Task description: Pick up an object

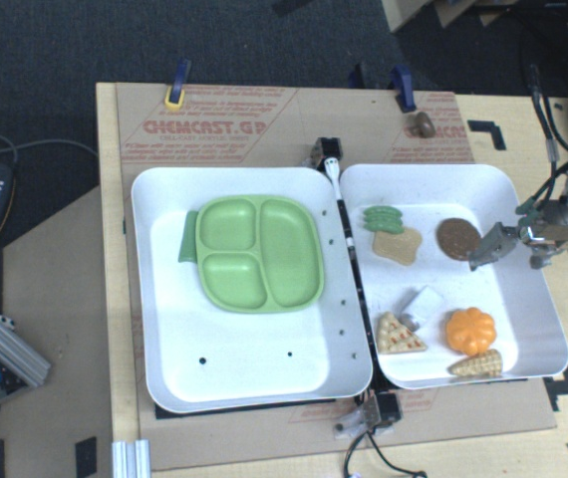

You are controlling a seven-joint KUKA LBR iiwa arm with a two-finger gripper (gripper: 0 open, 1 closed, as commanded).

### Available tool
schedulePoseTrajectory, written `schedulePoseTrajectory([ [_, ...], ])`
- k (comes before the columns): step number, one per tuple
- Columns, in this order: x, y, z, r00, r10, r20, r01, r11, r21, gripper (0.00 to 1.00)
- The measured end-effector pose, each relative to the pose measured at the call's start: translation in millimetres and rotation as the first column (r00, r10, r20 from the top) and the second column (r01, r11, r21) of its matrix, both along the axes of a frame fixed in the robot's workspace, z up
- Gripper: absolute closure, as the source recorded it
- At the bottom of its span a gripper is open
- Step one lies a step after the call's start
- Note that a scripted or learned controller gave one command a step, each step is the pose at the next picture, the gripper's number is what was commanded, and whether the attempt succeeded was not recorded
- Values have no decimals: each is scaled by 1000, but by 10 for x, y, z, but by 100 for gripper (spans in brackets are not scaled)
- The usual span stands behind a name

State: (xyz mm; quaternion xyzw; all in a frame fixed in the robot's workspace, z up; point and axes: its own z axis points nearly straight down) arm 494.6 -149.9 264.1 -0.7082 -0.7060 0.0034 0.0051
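Observation:
The right bin (pixel 523 192) holds several small toys. A green ridged piece (pixel 384 217) lies above a tan slab (pixel 398 246), with a brown disc (pixel 455 238) to their right. Lower down are a grey-white scrap (pixel 419 305), a waffle-patterned wedge (pixel 400 335), an orange pumpkin (pixel 471 330) and a pale corn-like cone (pixel 476 365). My gripper (pixel 516 253) hangs over the bin's right side, just right of the brown disc. It is open, and nothing sits between its fingers. One grey finger (pixel 489 248) points down-left toward the disc without touching it.
In the left bin (pixel 164 297) a green divided plate (pixel 260 252) lies toward the back. Both bins rest on a cardboard-covered bench (pixel 264 118) held by clamps at its far edge. Cables run along the right side by the arm.

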Motion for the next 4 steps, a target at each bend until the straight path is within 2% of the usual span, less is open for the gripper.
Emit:
schedulePoseTrajectory([
  [1,23,2,60,1000,3,13,-3,1000,-3,0],
  [3,99,-11,-812,1000,3,6,-3,1000,0,0],
  [4,61,12,-1444,1000,3,5,-3,1000,1,0],
])
